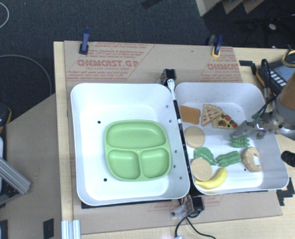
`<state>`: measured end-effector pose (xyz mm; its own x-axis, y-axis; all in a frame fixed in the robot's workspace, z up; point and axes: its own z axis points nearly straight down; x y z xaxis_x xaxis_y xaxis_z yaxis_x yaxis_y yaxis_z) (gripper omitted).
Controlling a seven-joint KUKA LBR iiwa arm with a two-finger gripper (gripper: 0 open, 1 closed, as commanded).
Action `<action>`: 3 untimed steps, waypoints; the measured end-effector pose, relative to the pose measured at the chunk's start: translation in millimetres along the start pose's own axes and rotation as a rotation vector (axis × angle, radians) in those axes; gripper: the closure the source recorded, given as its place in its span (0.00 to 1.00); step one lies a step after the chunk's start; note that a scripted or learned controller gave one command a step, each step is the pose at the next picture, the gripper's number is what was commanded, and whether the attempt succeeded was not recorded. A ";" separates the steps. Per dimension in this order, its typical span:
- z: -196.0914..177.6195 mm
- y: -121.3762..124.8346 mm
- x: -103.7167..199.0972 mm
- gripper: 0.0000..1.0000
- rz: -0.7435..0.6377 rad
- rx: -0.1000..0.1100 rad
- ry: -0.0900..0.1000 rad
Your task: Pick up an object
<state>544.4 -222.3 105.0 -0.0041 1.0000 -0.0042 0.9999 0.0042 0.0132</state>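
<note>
- The gripper (246, 129) was seen low over the right bin (193, 90), near its right side, with the grey arm (289, 108) reaching in from the right edge.
- How far the gripper was open could not be told, and nothing could be made out in its hold.
- A small green leafy piece (239, 142) was found just below the gripper tip, very near it; whether the two touched could not be told.
- A pizza slice (214, 116) lay to the left of the gripper, close by, with a brown toast piece (190, 114) further left against the bin's left wall.
- A round biscuit (194, 136) was placed below the toast, well apart from the gripper.
- A long green vegetable (228, 158) and a pale bread roll (251, 159) lay below the gripper, the roll just right of the vegetable.
- Another green piece (204, 154), a second round biscuit (202, 169) and a banana (211, 180) were gathered at the near left corner of the right bin.
- In the left bin (82, 133), a green divided plate (137, 150) was set in the middle, well apart from the gripper.
</note>
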 end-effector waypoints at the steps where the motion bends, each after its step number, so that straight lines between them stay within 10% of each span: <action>1: 19.5 1.1 53.7 0.00 0.000 0.012 0.005; 2: 8.9 0.9 50.9 1.00 0.005 0.010 0.002; 3: 18.8 -34.3 63.8 1.00 0.004 0.012 0.005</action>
<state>510.2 -158.8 85.5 0.0001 1.0000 0.0006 1.0000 -0.0001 0.0010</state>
